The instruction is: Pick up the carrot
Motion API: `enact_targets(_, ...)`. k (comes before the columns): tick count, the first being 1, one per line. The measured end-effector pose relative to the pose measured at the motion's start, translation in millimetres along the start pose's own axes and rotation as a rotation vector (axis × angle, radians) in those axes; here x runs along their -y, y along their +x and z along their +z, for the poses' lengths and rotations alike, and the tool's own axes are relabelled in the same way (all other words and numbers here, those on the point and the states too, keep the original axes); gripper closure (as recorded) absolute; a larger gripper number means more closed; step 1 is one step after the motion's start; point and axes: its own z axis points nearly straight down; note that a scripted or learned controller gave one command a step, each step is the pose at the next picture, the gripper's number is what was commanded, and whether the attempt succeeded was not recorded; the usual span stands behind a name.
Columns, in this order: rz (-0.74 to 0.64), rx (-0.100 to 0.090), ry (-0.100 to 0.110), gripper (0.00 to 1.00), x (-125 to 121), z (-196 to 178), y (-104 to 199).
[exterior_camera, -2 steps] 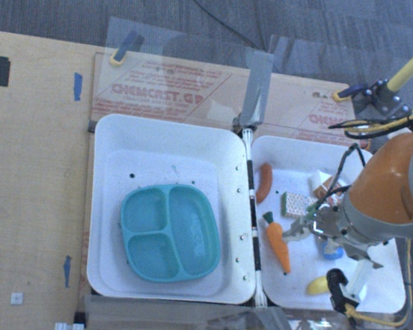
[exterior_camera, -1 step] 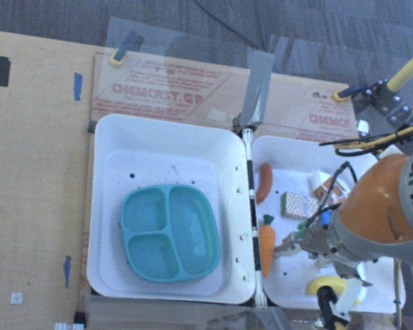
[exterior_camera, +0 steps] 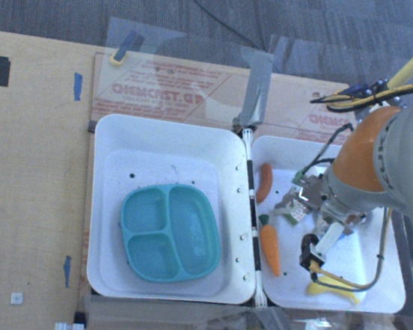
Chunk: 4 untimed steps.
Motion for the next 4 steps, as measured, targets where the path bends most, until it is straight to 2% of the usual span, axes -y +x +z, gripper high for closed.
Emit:
enact_targets(1,-0.039,-0.003,0.000,0.00,38,0,-13)
enact_targets(2,-0.029,0.000,0.001,0.00,-3,0,-2)
enact_targets(3,0.079,0.003,0.007,0.00,8,-43,-26)
enact_targets(4,0.202,-0.003,0.002,0.00,66,0,-41)
